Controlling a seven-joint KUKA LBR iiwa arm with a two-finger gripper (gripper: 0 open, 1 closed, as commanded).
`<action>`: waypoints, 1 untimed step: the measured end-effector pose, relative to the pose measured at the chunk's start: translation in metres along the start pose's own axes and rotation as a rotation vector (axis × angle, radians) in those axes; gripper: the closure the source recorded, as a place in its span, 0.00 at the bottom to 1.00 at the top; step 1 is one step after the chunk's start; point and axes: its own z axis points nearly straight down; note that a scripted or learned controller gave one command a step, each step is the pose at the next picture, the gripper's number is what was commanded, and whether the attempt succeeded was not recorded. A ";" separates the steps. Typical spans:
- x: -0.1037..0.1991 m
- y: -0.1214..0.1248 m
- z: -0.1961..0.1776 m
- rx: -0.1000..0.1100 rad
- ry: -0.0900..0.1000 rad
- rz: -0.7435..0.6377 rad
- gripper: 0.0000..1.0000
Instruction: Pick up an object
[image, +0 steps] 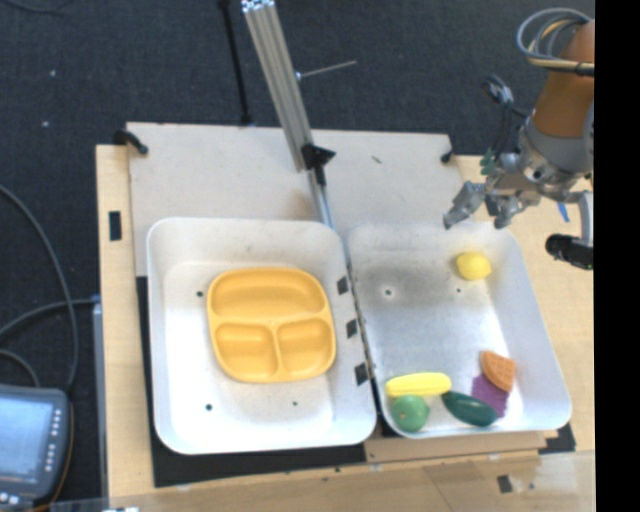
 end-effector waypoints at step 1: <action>0.000 0.000 0.000 0.001 -0.001 -0.001 0.00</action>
